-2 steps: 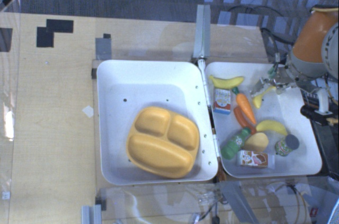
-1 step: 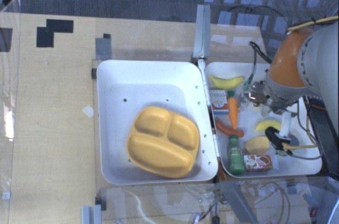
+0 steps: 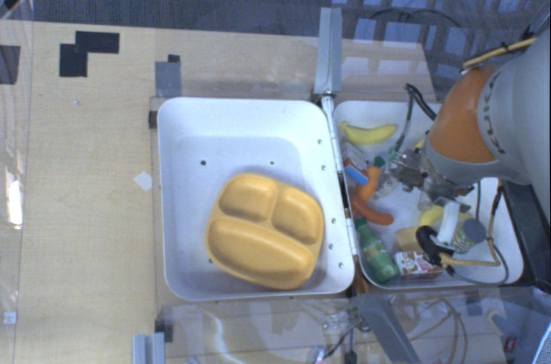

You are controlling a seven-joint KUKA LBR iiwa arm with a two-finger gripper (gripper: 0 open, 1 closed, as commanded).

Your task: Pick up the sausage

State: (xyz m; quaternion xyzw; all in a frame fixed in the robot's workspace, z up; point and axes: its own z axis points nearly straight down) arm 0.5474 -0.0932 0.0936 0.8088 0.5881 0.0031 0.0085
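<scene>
Seen from above, my pale wooden counter (image 3: pixel 86 182) carries two shallow white plastic bins side by side. The left bin (image 3: pixel 185 130), at the centre of the frame, holds a yellow moulded plastic tray with three compartments (image 3: pixel 265 231).

The right bin (image 3: pixel 516 255), at the lower right of the frame, is crowded. The sausage I am after, a short reddish-orange plastic link (image 3: pixel 373 214), lies near that bin's left wall, tilted, with a small orange carrot-shaped toy (image 3: pixel 368 180) just above it and a green plastic bottle (image 3: pixel 375 251) below it. A yellow plastic banana (image 3: pixel 368 132) sits at the bin's upper end, and a small red and white carton (image 3: pixel 419 265) lies near its lower edge.

My grey arm with its orange band (image 3: pixel 461 126) reaches in from the right, and my claw (image 3: pixel 411 173) hangs over the middle of the right bin, just right of the sausage. I cannot tell how the claw is set. Nothing appears held.

I judge this as the approach step. Next, I need to shift left, line up across the sausage, and descend without catching the carrot.
</scene>
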